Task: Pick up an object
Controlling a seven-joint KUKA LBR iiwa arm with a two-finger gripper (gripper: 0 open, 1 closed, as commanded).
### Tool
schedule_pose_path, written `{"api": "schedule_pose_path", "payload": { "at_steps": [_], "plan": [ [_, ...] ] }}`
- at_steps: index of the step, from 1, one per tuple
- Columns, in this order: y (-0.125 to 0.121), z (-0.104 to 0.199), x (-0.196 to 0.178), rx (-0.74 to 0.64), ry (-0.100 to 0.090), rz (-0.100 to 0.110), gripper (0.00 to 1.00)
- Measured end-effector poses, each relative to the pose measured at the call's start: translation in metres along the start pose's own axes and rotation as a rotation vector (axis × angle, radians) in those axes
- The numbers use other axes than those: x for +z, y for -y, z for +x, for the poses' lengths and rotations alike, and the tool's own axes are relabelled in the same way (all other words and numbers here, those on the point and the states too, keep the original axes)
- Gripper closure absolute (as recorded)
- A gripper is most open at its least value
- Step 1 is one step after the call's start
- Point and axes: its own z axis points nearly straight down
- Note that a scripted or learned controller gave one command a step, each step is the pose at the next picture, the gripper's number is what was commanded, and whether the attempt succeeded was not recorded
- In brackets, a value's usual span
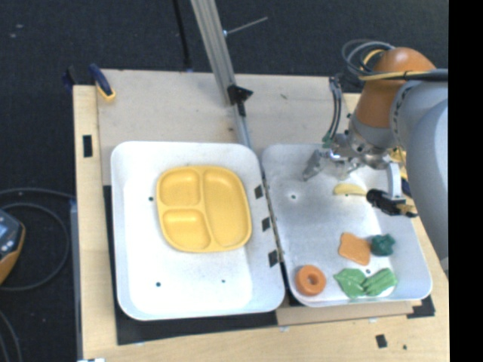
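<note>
The two-finger metal gripper (341, 162) hangs over the right white bin's (317, 217) far edge; whether its pincer is open or closed, I can't tell.

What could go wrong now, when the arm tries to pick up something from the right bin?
1. The pincer sits near the bin's far wall, away from most items, so it may close on nothing.
2. The orange ring, green pieces and orange slice lie crowded near the front; a grasp there could push neighbours.
</note>
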Motion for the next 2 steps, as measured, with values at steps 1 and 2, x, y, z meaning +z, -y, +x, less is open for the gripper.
{"api": "schedule_pose_path", "payload": {
  "at_steps": [1, 2],
  "plan": [
    [-0.002, -0.001, -0.014, -0.001, 0.003, -0.007, 1.0],
    [-0.007, -0.003, -0.06, -0.003, -0.001, -0.006, 1.0]
  ]
}}
